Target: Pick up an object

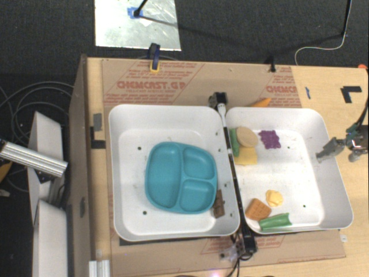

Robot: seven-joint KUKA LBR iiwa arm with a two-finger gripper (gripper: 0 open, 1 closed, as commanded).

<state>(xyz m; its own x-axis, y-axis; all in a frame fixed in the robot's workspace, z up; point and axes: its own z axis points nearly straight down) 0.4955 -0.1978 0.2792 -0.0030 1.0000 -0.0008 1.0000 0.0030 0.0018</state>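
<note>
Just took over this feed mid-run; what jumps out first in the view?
A large teal divided plate fills the middle of the left bin. The right bin holds small toy foods, with a purple piece near its far side and a green piece at its near edge. The gripper hovers at that bin's right rim.

The two bins (173,117) look like smooth white plastic, the blue plate (181,178) is matt plastic, and the bench (323,82) is brown cardboard.
</note>
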